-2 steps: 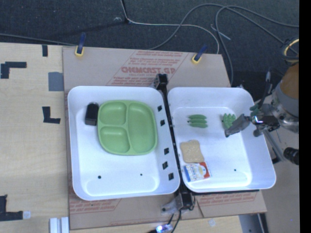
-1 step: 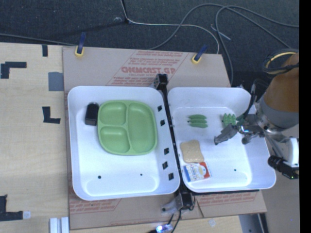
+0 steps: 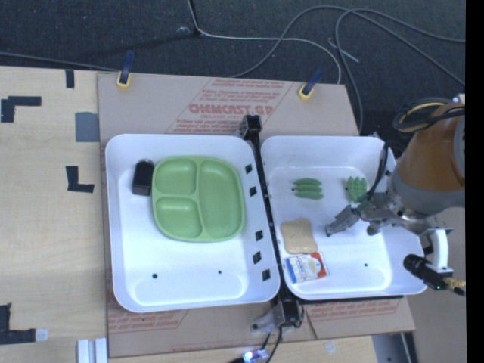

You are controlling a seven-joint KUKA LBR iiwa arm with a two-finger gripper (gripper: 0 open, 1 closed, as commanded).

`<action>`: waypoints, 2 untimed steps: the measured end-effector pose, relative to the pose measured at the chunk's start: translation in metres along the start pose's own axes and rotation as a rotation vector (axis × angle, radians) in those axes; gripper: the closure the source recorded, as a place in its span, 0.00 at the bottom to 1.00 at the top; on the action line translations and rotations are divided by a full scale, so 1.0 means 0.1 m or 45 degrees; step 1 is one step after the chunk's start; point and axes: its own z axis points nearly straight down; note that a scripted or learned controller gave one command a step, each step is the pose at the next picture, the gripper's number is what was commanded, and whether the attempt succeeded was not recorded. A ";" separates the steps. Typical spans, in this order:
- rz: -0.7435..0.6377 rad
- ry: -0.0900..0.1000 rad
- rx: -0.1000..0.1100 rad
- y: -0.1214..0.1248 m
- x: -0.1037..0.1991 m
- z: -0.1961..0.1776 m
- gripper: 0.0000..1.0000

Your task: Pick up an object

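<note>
Reaching in from the right, the grey arm with its orange band hangs its claw (image 3: 355, 221) low over the right bin (image 3: 378, 278), its two dark fingers spread open with nothing between them. Just left of one fingertip lies a tan bread slice (image 3: 299, 235), long axis running toward the near rim, touching a red and white packet (image 3: 306, 267) below it. Green pea pods (image 3: 307, 188) lie crosswise farther back. A green leafy piece (image 3: 355, 187) sits beside the wrist. Across the divider, the left bin (image 3: 181, 286) holds a green divided plate (image 3: 199, 198) and a black block (image 3: 142, 177).
</note>
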 end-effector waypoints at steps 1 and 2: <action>-0.002 0.000 -0.001 0.00 0.01 0.44 0.00; -0.003 0.000 -0.004 0.01 0.01 0.31 1.00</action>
